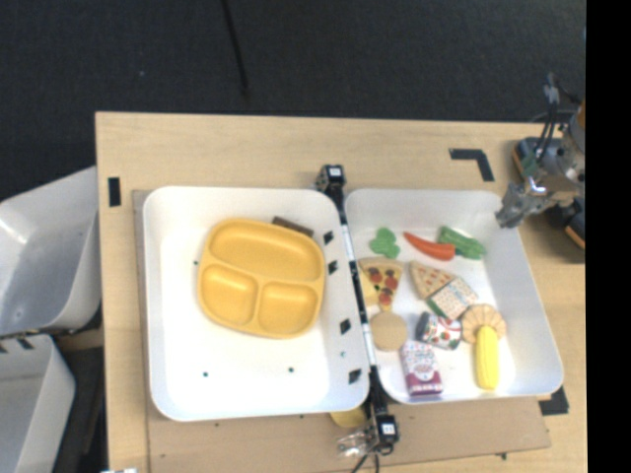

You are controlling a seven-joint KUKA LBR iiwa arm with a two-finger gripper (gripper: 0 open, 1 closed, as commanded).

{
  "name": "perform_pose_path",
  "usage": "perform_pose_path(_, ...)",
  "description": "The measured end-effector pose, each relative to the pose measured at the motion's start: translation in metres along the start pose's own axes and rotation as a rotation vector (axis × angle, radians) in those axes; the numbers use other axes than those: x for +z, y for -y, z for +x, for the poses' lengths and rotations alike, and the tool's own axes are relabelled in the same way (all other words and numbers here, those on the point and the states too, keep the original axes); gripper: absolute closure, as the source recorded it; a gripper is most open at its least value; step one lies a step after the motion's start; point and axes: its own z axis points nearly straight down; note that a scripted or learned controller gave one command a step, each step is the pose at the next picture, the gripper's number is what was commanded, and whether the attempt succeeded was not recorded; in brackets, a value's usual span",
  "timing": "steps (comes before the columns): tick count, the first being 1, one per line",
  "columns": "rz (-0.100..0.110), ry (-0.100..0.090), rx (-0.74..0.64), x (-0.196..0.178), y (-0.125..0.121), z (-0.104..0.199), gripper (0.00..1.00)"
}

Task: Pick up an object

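The right bin (513, 264) holds several toy foods: a green leafy piece (385, 242), a red chili (430, 247), a green bean (461, 242), a pizza slice (381, 282), a sandwich wedge (441, 288), a round cookie (388, 331), a pink-labelled carton (421, 371), a small dark box (441, 331), a croissant-like piece (483, 317) and a yellow corn cob (487, 361). My gripper (521, 205) hangs at the far right, above the right bin's upper right corner and apart from all the toys.
The left bin (177, 363) carries a yellow divided plate (261, 277) with a dark flat item (292, 227) at its far edge. Clips run along the seam between the bins (347, 264). A white object (39, 254) stands off the bench to the left.
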Motion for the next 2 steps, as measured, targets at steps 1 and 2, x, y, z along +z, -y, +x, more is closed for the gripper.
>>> perform_pose_path(1, 0.0, 0.0, 0.0, -0.007, 0.028, 0.0, 1.0)
perform_pose_path(2, 0.005, -0.005, -0.007, 0.023, 0.055, 0.076, 1.0)
